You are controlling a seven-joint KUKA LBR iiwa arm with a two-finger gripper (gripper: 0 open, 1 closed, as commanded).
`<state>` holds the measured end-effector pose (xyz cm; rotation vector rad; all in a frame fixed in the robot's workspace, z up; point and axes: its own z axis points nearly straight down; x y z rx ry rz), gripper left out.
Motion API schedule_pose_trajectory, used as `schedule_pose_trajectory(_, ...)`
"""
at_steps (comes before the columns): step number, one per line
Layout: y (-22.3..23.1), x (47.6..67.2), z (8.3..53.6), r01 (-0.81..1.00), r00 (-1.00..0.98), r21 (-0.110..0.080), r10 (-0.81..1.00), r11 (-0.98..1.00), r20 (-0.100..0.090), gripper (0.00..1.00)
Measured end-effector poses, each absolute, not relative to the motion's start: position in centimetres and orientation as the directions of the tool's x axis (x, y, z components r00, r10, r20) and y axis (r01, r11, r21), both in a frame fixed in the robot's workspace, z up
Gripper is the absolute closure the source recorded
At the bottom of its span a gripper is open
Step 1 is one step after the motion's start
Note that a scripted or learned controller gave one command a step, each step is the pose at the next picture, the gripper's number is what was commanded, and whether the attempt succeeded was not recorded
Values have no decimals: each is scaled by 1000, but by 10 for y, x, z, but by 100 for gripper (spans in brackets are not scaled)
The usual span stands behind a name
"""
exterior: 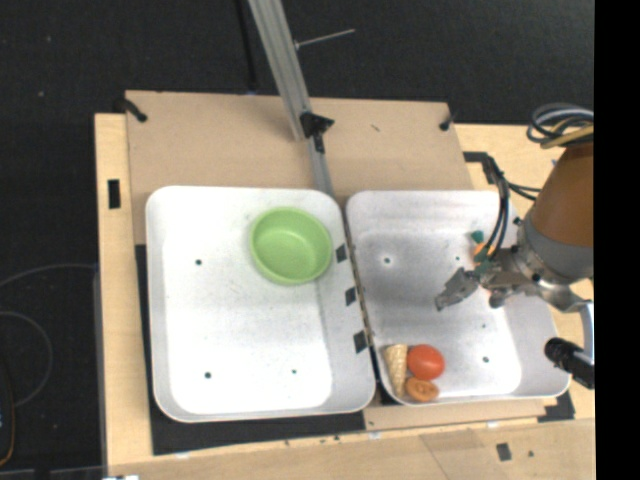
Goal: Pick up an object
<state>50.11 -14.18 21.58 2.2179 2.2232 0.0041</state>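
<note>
No readable text

No words, labels, brand marks, numbers or signs can be made out on anything here: the two white bins, the green bowl (291,246), the small items and the bench (250,123) carry no legible marking, and the arm's orange band (572,200) is plain. The small dark spots on the bin floors are dots, not characters.
</note>
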Motion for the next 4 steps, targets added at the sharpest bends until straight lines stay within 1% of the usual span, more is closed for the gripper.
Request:
schedule_pose_trajectory(1, -142, 501, 216, 1000, 0, 3, 1000, 0, 1, 0)
schedule_pose_trajectory(2, -150, 507, 168, 1000, 1, -3, 1000, -1, -2, 0)
schedule_pose_trajectory(3, -157, 502, 125, 1000, 2, -1, 1000, -2, -1, 0)
schedule_pose_trajectory(4, -158, 502, 100, 1000, 2, -1, 1000, -2, -2, 0)
